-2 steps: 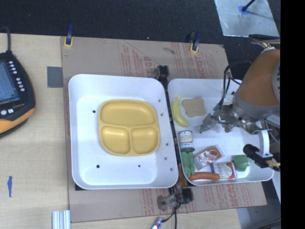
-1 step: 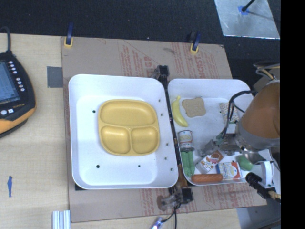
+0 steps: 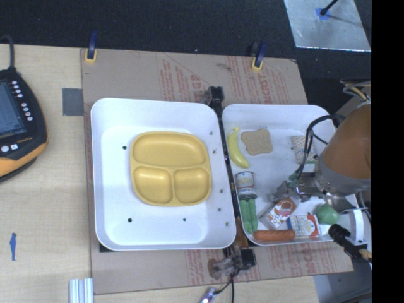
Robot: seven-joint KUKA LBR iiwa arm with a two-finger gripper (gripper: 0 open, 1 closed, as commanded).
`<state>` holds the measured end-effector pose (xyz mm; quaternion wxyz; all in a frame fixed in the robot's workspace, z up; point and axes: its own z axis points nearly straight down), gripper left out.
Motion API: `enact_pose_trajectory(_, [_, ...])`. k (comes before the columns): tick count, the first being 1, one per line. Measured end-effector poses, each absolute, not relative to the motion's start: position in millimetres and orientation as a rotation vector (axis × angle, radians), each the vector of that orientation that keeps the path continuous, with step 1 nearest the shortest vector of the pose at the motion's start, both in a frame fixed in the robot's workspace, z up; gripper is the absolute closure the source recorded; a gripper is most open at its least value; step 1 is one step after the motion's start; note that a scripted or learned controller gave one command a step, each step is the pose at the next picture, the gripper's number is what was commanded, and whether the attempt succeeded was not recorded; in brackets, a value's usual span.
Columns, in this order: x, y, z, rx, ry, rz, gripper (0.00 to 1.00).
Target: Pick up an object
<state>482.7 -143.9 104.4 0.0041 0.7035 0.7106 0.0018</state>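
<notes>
Two shallow white bins sit side by side on a cardboard sheet laid over the wooden surface. Left bin: holds a yellow divided plate, three compartments, lying flat near the centre. Right bin: holds the candidate objects, namely a banana along the left wall, a slice of bread just beside it, a small jar below the banana, a green cucumber-like item beneath the jar, a hot dog sausage at the near wall, a red-and-white packet, a second printed packet beside it, and a green round item to the right. The grey arm with orange band enters from the right; its hand is low over the right bin, just above the red-and-white packet. Whether the hand is apart or together cannot be told. A teach pendant rests at far left. Clamps pin the cardboard's far edge.
</notes>
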Motion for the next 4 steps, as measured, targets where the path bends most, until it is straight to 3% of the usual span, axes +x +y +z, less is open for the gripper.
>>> enact_pose_trajectory(1, [563.0, -96, 92, 2.212, 2.226, -0.007, 1.0])
enact_pose_trajectory(2, [656.0, -34, 193, 2.216, 2.227, 0.0, 1.0])
enact_pose_trajectory(3, [655.3, -35, 192, 2.218, 2.228, -0.003, 0.0])
enact_pose_trajectory(4, [656.2, -29, 192, 2.219, 2.227, -0.003, 0.0])
